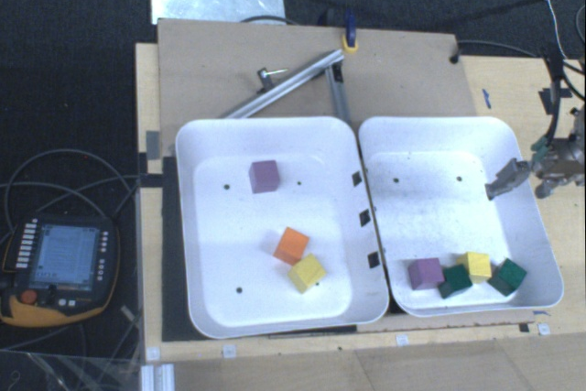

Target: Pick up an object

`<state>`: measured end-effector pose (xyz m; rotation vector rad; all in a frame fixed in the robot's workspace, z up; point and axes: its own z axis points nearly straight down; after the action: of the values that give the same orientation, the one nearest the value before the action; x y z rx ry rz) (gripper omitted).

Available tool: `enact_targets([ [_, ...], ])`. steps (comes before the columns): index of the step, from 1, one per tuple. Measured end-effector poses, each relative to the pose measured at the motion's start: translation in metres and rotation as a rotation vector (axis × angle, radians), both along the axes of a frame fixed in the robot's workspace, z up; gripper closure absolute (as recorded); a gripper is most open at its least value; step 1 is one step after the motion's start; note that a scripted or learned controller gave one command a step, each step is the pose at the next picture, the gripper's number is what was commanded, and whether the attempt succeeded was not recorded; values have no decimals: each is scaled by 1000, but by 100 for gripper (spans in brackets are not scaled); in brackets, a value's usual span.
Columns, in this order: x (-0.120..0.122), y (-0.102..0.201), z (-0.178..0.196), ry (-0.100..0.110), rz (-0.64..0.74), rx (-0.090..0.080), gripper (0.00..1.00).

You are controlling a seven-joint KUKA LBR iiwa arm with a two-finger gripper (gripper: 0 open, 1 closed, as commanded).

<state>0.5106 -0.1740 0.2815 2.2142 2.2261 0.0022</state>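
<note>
A teach pendant lies on the dark carpet at the far left, its cables looping beside the desk. On the desk, the left bin holds a purple cube toward the back, and an orange cube touching a yellow cube nearer the front. The right bin has a purple cube, two dark green cubes and a small yellow one clustered along its front wall. The gripper hangs over that bin's right rim, its fingers spread, pinching nothing.
</note>
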Motion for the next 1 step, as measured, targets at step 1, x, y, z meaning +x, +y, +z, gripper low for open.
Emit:
enact_targets([
  [1, 0, 0, 0, -1, -1, 0, 0],
])
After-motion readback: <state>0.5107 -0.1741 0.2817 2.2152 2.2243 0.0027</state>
